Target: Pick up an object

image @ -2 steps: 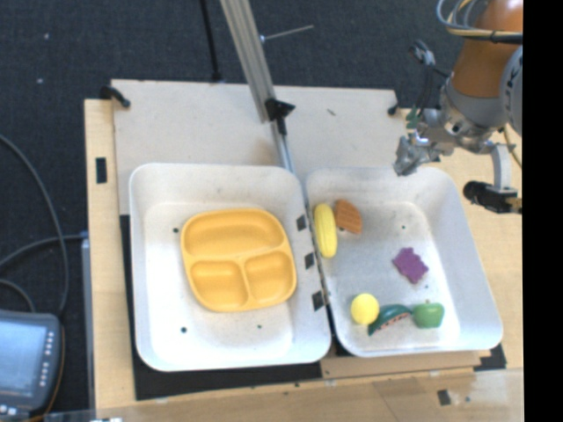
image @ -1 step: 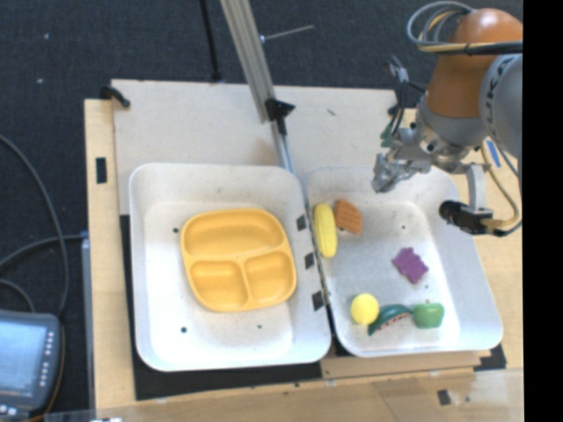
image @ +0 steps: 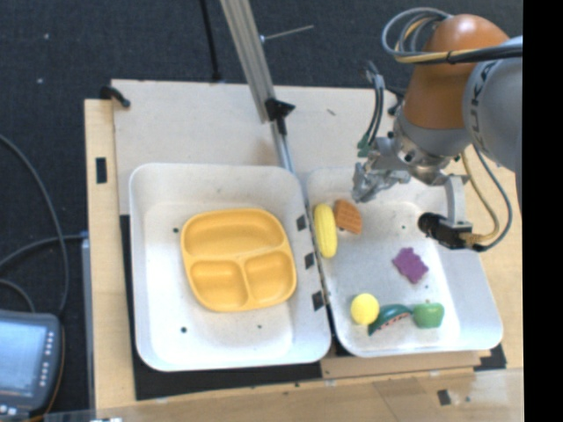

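Observation:
My gripper hangs over the far left part of the right bin, just up and right of an orange waffle-like piece. A yellow corn cob lies against the bin's left wall. A purple block sits mid-bin. Near the front lie a yellow ball, a dark green piece and a green apple-like toy. Nothing shows between the gripper's tips.
The left bin holds a yellow divided tray. A slanted metal pole rises behind the bins. The arm's orange band and cables stand over the right bin's far corner. A black fitting hangs beside the wrist.

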`<state>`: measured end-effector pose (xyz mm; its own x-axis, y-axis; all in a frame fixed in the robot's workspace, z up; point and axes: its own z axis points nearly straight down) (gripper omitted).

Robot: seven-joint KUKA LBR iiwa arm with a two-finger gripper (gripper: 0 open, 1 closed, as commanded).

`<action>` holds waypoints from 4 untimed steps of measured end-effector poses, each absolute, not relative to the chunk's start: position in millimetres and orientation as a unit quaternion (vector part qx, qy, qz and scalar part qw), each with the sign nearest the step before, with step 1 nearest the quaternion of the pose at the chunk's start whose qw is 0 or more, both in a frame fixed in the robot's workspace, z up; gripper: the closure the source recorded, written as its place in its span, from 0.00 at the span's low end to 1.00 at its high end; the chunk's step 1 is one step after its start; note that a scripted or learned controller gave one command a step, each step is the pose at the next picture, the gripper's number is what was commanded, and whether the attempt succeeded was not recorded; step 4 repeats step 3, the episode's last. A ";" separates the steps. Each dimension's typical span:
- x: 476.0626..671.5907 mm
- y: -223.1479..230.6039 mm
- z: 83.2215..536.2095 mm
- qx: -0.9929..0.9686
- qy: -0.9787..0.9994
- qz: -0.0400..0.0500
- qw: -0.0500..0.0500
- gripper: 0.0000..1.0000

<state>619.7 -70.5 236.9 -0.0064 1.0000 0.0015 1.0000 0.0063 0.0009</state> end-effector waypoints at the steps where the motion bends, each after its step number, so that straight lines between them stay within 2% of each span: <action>1: 592.5 -27.9 249.2 -0.705 -0.709 -0.001 0.000 1.00; 3: 539.1 63.7 257.7 -0.704 -0.710 -0.001 0.001 1.00; 4: 539.1 63.7 257.7 -0.704 -0.710 -0.001 0.001 1.00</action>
